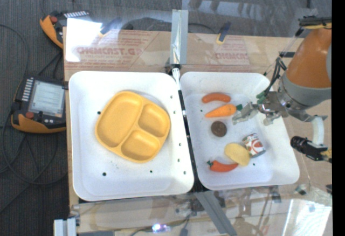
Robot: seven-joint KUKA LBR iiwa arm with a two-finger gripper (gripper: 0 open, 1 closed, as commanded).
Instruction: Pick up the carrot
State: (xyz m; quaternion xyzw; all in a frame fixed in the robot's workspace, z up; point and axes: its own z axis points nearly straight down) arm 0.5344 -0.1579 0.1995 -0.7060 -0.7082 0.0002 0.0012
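Orange carrot [220,111] lies in my right bin [280,173], pincer [241,115] just beside its tip; whether the pincer's apart, I cannot tell.

Grey arm [302,92], orange band, metal pincer [243,113]

the gripper [243,112] is hanging low over the right bin [280,175], just right of the carrot [220,111]. a sausage [216,97], brown disc [218,129], can [253,145] and chilli [222,166] are lying nearby. a yellow tray [133,125] is sitting in the left bin [81,175].
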